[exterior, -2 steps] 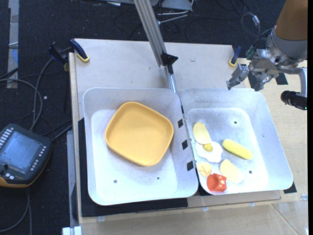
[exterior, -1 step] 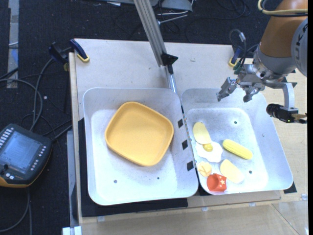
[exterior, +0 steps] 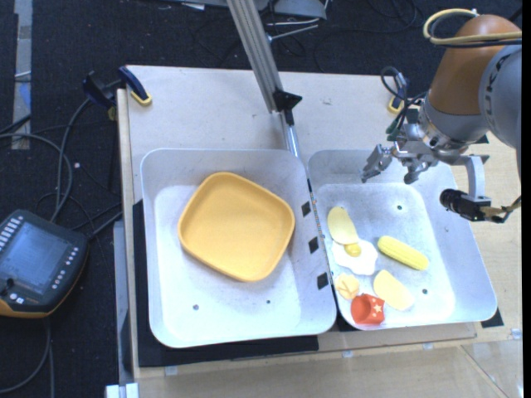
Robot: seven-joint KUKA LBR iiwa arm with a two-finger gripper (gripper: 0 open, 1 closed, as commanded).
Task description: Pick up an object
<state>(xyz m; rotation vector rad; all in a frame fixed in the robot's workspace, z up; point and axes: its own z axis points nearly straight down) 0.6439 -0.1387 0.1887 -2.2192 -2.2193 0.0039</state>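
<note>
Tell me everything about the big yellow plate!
The plate is a square, orange-yellow dish with rounded corners and a raised rim. It looks like smooth plastic. It lies flat and right side up, turned a little askew, in the middle of the left bin, resting on the bin's white floor. Nothing lies on it, and it is the one thing in that bin. The toy food sits in the other bin, and the gripper hangs over that bin's far end, well away from the plate.

The arm (exterior: 489, 73) is chunky grey with a big rounded orange section above the wrist and a yellowish cable looped over the top. Below that sits a cluttered metal wrist block with thin wires, ending in a small gripper (exterior: 395, 166) with two dark fingers.
</note>
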